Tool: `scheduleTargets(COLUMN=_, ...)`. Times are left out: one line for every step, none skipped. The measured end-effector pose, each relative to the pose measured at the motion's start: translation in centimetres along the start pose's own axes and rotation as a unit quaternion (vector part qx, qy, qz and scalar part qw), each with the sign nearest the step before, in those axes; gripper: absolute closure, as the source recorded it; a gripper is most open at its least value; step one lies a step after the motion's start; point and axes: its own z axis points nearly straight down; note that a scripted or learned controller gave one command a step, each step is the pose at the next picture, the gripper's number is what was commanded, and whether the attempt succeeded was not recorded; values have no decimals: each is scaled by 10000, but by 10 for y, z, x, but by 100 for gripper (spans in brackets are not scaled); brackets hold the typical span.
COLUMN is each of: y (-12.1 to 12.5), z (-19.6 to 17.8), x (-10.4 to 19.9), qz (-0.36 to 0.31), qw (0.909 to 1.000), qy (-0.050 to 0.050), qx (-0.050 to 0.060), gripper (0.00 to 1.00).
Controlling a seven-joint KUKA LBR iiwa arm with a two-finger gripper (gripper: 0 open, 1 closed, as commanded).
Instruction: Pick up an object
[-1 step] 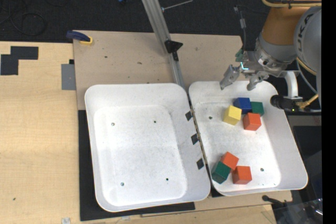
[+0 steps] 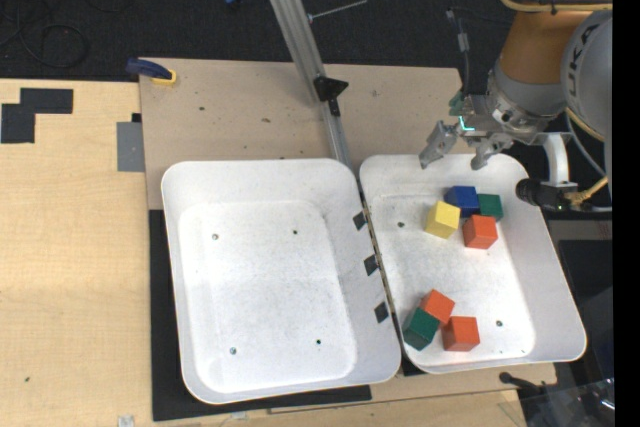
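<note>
My gripper (image 2: 458,151) hangs over the far edge of the right bin (image 2: 545,310), its two grey fingers spread open with nothing between them. Just in front of it lies a cluster of blocks: a blue block (image 2: 462,198), a yellow block (image 2: 442,219), a green block (image 2: 490,206) and an orange-red block (image 2: 480,231). Near the bin's front edge sit an orange block (image 2: 437,305), a green block (image 2: 421,327) and another orange-red block (image 2: 461,332), touching each other.
The left bin (image 2: 190,190) sits beside the right one, joined by black clips (image 2: 370,263). A slanted aluminium rail (image 2: 295,30) rises behind the bins. A blue-and-yellow clamp (image 2: 152,71) lies at the bench's far left corner.
</note>
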Motion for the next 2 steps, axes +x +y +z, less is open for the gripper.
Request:
scheduleTargets(y=0, z=60, x=9, qz=7, qw=10000, qy=7, qx=27, gripper=0)
scheduleTargets(y=-8, z=107, x=8, qz=20, qw=10000, qy=3, qx=24, gripper=0)
